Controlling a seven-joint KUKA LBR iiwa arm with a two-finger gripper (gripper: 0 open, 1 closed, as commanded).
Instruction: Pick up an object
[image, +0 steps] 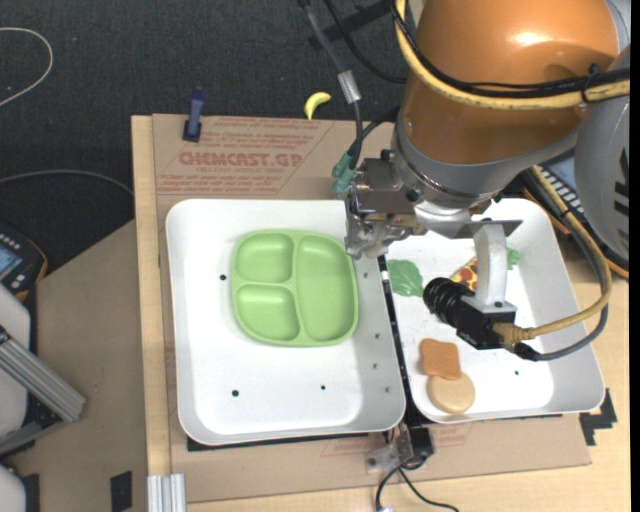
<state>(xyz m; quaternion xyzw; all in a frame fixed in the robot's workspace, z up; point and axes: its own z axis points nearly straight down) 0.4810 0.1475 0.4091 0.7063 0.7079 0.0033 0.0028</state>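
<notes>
The claw (368, 232) hung over the seam between the two bins, at the upper edge of the right bin (560, 395); whether it was apart or together could not be told from this slant. The nearest pickable things lay in that bin: a green scrap (405, 277) just beside the claw, and lower down a tan square (439, 358) touching a round biscuit-like piece (452, 396). A sound grasp would probably call for centring over one piece, clear of the bin wall, before descending. The green divided plate (296, 288) sat in the left bin (200, 400).
</notes>
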